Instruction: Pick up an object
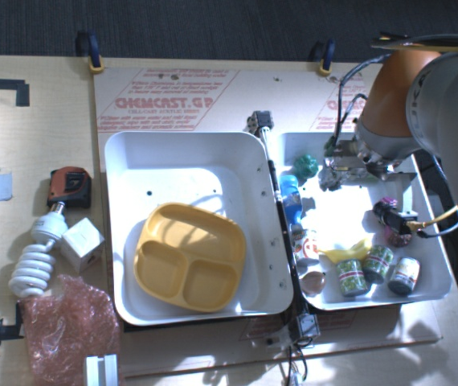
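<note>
On the table, left of the bins, one black-and-orange tape measure, one spiral light bulb, one white cube and one crumpled pink plastic bag are set close together. In the left bin a single yellow divided tray is found, lying toward the near side. In the right bin the objects to be picked are gathered: one teal object and one blue bottle along the left wall, one pale rounded item at the near left corner, one yellow piece, two green-labelled jars and one darker jar along the near wall.

The grey arm is brought in from the right, its orange band above the far side of the right bin. The hand is held over the far part of that bin, just right of the teal object; whether it is wide or narrow cannot be told, and nothing is seen gripped by it.

The table is topped with pale board, a red-printed sheet is laid behind the bins, two clamps are fixed at the far edge, and dark carpet is seen beyond
</note>
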